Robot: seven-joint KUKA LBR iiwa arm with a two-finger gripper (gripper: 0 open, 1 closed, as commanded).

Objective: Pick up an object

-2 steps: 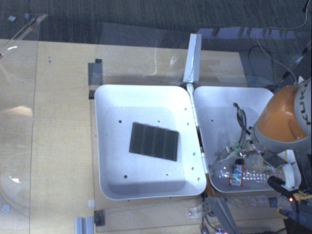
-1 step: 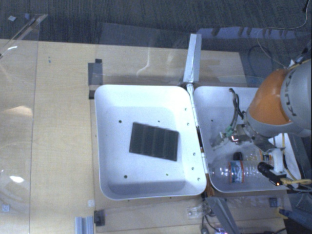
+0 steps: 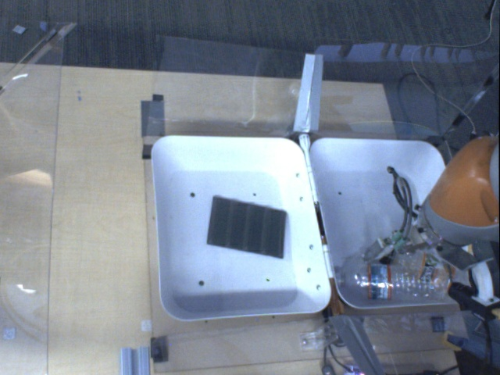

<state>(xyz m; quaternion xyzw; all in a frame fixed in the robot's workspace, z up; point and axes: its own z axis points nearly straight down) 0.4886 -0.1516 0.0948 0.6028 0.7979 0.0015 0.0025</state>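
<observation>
Gripper low over right bin, near corner; finger state impossible to tell. Dark ridged pad flat in left bin. Clear plastic bottle lying just beneath: probably light, slippery, crushable; best pinched across mid-body.
</observation>
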